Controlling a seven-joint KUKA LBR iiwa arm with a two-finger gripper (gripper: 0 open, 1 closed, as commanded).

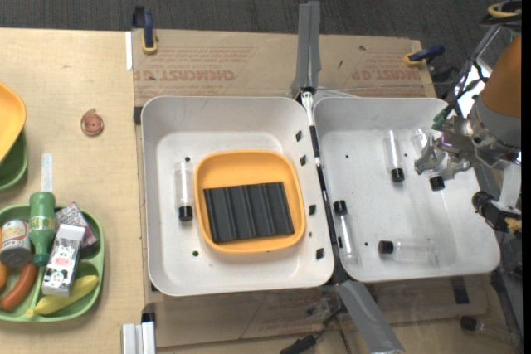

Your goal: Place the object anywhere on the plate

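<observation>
An orange plate (249, 166) lies in the left bin (158, 261), and a black ridged slab (249, 210) rests flat on it. A clear tube with a black cap (182, 191) lies on the bin floor just left of the plate. My gripper (438, 155) hangs low over the right side of the right bin (465, 265), far from the plate. A small black cap (437, 183) shows just below it, and something clear and blurred sits beside it. I cannot make out whether anything is held.
The right bin holds a clear capped tube (394, 155) left of the gripper and another (405, 249) near its front wall. A green tray of toy food (50, 261) stands on the wooden table at the left. A metal bar (309, 46) runs between the bins.
</observation>
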